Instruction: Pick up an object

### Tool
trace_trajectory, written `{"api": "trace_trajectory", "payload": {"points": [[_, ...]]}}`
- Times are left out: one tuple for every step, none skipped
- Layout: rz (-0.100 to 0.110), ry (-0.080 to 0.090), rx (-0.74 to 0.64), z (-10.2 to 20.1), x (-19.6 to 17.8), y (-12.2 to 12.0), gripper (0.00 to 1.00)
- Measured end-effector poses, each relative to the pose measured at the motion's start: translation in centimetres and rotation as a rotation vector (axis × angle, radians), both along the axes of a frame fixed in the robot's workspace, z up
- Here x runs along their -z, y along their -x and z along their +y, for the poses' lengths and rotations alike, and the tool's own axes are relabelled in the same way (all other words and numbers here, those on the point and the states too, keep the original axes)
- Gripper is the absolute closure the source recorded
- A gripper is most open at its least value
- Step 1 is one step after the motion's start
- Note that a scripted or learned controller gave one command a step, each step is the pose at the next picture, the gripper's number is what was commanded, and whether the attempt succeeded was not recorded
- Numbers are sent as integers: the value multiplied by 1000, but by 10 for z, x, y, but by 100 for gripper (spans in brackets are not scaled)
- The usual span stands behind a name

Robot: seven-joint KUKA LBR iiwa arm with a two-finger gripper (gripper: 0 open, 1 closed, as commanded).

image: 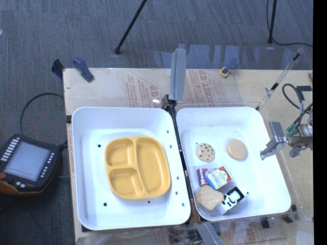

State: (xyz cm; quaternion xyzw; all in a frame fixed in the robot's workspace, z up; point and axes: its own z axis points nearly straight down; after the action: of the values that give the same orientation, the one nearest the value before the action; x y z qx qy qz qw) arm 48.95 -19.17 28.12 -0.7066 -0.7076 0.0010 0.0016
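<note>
Two cookies [205, 151] lie in the right bin [255, 117], well left of the claw [271, 148], whose opening I cannot tell.

The bench [148, 88] is a pale board with faded red print, seen at a slant. Two shallow white bins sit on it side by side, their inner rims touching along the middle. The left bin [84, 137] and the right bin [265, 188] cover most of the board. Blue clamps [82, 69] grip the bench's far left corner, and a yellow-and-blue clamp [228, 68] sits on its far edge.
</note>
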Motion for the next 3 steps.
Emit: {"api": "trace_trajectory", "payload": {"points": [[4,-2,-9,54,32,-63,0],[9,-3,-41,145,100,-99,0],[5,-1,-5,108,197,-64,0]]}}
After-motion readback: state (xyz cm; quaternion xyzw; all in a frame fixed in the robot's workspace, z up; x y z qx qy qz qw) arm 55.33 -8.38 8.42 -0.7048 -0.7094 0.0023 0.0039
